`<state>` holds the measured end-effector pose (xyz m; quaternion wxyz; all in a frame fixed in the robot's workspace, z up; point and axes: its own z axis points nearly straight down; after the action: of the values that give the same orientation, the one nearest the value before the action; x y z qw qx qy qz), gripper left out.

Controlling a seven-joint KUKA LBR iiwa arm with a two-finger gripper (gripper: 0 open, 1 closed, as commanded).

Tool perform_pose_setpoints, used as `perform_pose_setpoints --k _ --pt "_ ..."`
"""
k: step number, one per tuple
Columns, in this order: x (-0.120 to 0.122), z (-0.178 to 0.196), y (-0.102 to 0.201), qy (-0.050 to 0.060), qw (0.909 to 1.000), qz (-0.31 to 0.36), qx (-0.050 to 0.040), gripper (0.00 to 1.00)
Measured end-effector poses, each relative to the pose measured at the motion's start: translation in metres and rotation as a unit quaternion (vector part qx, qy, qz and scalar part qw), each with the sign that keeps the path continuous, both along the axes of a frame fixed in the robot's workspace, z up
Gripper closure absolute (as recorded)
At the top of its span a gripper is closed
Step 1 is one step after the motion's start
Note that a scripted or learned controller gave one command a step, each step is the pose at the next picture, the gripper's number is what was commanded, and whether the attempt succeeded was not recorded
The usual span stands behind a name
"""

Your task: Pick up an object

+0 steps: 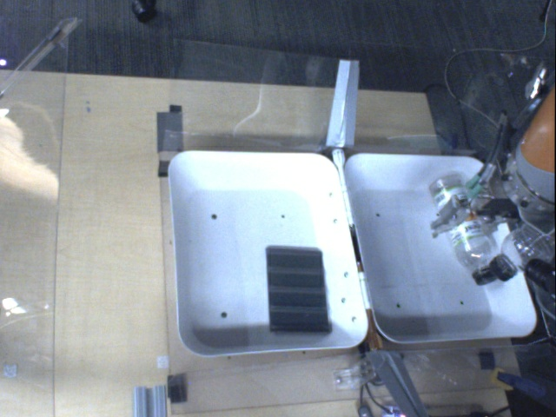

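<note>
A ridged black block [298,289] lay near the left bin's [200,198] front edge, open floor around it. The tool [465,215] hung over the right bin [391,311]; its opening could not be told.

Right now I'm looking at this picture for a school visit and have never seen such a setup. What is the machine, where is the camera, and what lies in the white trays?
The picture comes from one camera fixed above a wooden bench, looking down at a slant. On the bench sit two shallow white trays side by side. The left tray holds one dark ribbed block, lying flat near its front edge. The machine is a robot arm, grey with an orange band, reaching in from the picture's right. Its grasping end is over the right tray, among cables and shiny parts. The picture is too cluttered there to tell whether it holds anything. Its job is to pick up an object; the block lies untouched, well apart from the arm.
</note>
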<state>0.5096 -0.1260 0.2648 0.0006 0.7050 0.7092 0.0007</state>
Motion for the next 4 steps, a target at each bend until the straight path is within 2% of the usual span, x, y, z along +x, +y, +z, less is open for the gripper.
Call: perform_pose_setpoints --k 1,2,3,4 --pt "0.067 -0.033 -0.037 -0.001 0.9997 0.026 -0.0003 0.00" --pt "0.112 -0.113 -0.058 -0.003 0.9990 0.044 -0.0012 0.00" --pt "0.108 -0.176 -0.078 -0.004 0.9966 0.082 -0.0013 0.00" --pt "0.077 -0.158 -0.078 -0.003 0.9926 0.121 -0.0006 0.00"
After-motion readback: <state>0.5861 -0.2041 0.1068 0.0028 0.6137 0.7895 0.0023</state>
